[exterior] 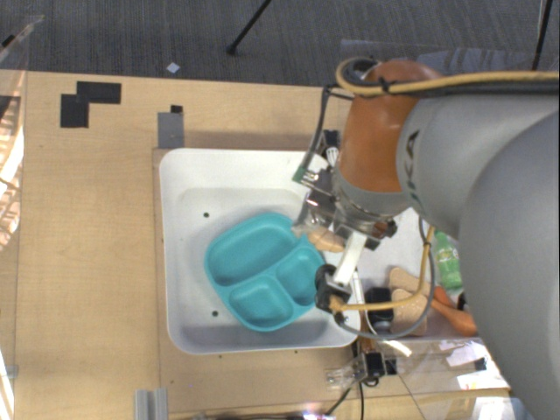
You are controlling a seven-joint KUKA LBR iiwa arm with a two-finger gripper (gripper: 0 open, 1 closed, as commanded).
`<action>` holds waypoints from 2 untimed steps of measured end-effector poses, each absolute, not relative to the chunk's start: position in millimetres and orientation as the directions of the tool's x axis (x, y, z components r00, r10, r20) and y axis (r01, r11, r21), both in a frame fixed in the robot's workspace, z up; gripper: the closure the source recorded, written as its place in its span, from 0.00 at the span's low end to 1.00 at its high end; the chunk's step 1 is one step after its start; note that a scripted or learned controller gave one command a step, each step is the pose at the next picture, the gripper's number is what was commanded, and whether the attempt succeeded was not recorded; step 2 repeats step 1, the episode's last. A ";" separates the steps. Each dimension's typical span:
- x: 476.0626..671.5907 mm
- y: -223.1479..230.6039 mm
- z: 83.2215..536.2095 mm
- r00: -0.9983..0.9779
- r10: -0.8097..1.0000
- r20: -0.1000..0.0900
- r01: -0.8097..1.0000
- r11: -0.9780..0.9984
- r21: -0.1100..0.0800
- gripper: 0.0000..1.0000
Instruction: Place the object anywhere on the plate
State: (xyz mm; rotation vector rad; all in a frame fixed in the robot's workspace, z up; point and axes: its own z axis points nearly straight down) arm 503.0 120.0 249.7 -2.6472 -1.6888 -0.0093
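Observation:
A teal plate with three compartments lies tilted in the left white bin. My gripper hangs over the plate's right rim, under the orange wrist band. A small tan object shows right at the gripper's tip, above the plate's right edge. The wrist hides much of it, so I cannot tell whether it is held or resting on the rim.
The right bin, largely covered by the arm, holds a tan piece, a green item and an orange item. Black markers sit on the wooden bench at the far left.

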 end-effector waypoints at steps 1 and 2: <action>502.9 117.2 248.3 0.423 0.906 0.002 0.906 -0.423 0.001 0.00; 502.9 117.2 248.3 0.423 0.906 0.002 0.906 -0.423 0.001 0.00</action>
